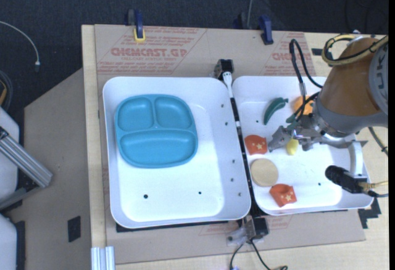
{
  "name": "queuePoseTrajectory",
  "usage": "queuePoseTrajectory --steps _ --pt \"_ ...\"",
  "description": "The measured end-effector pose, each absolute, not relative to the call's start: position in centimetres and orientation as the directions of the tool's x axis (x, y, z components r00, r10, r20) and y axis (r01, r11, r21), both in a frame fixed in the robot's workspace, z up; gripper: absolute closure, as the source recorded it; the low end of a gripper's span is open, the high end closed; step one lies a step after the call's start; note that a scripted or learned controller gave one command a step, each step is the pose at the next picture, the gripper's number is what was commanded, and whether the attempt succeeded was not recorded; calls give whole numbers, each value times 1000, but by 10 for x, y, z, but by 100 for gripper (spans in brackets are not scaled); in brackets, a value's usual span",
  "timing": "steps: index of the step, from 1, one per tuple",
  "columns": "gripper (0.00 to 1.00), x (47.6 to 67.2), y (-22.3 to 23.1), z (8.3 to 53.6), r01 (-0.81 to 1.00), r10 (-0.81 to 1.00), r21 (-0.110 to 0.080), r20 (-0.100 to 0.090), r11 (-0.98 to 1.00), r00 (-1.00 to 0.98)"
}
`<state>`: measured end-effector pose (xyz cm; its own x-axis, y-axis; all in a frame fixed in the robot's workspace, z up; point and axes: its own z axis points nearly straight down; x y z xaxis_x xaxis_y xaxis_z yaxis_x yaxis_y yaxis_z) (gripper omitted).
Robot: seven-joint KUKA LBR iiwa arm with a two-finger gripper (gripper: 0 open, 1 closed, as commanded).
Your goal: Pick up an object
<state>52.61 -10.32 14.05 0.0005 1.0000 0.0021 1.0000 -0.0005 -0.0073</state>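
Nearest us, a red block [282,195] lies by the front rim of the right bin [321,203]. We judge the yellow piece [291,147] to be the target; it sits mid-bin, directly at the gripper [292,138]. We cannot tell whether the gripper is open or closed. Just beside lie a red wedge [255,145] and a tan disc [264,172]. We recommend centring on the yellow piece, descending straight, and closing fully before lifting.

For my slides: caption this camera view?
Gripper hovers over the right bin of toy foods; blue divided plate sits in the left bin.
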Motion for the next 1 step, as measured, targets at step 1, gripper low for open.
queuePoseTrajectory --steps 1 --pt "0 525 -103 87 1000 1000 -7 2 -1 1"
